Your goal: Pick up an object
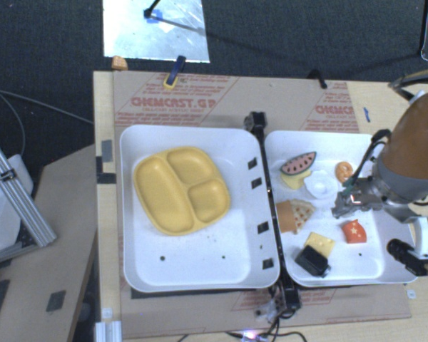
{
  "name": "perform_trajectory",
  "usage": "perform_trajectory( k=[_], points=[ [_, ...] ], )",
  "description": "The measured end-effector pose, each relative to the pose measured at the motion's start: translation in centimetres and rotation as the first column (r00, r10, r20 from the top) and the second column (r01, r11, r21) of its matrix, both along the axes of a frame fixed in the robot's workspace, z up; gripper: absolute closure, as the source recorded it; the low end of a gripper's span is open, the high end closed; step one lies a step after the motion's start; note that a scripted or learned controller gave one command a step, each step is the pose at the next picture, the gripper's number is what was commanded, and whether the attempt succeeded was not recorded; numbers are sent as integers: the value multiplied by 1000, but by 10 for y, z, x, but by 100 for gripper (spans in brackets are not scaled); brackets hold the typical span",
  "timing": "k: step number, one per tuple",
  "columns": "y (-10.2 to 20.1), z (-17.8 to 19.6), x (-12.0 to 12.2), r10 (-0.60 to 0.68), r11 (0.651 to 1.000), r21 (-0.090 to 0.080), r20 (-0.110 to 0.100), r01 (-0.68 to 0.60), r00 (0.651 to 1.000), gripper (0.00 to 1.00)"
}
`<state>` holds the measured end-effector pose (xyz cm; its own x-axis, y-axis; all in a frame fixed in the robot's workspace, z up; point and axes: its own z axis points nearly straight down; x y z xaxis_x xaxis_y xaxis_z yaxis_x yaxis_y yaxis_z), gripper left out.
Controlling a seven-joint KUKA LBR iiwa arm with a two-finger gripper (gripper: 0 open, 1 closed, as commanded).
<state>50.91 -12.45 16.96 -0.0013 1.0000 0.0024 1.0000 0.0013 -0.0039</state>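
In the right bin: pincer (pixel 348 204) hangs low over the white floor, near the bin's middle, at the end of the grey arm (pixel 414 155) reaching in from the worktop's right edge.
Pincer state: cannot tell; the tip is dark and blurred against the bin.
Right bin (pixel 371 266): shallow, white, holding a scatter of small toy foods.
Watermelon slice (pixel 298 164): toward the bin's far left corner, red with dark seeds, lying on a pale yellow piece (pixel 292 180).
White cup (pixel 317 186): just left of the pincer, beside the yellow piece.
Orange ball (pixel 344 169): near the far edge, just beyond the pincer.
Red strawberry (pixel 354 231): just on the near side of the pincer, apart from it.
Brown wedge (pixel 294 214): close to the bin's left wall, about halfway along.
Yellow block (pixel 319 244): toward the near edge, touching a black block (pixel 312 261) that sits nearest the near left corner.
Left bin (pixel 150 273): white, carrying a yellow divided tray (pixel 181 189) with three compartments, set toward the far left part.
Worktop (pixel 221 95): brown printed board under both bins; a small blue and yellow clip (pixel 175 73) lies at its far edge.
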Motion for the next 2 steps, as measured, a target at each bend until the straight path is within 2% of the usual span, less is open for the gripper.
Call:
perform_trajectory(
  k=[1, 2],
  points=[
    [-9, -65, -17, -2, 1000, -1, -1, 2, 1000, 100],
    [42, -3, -22, 7, 1000, -2, 9, -7, 1000, 100]
  ],
)
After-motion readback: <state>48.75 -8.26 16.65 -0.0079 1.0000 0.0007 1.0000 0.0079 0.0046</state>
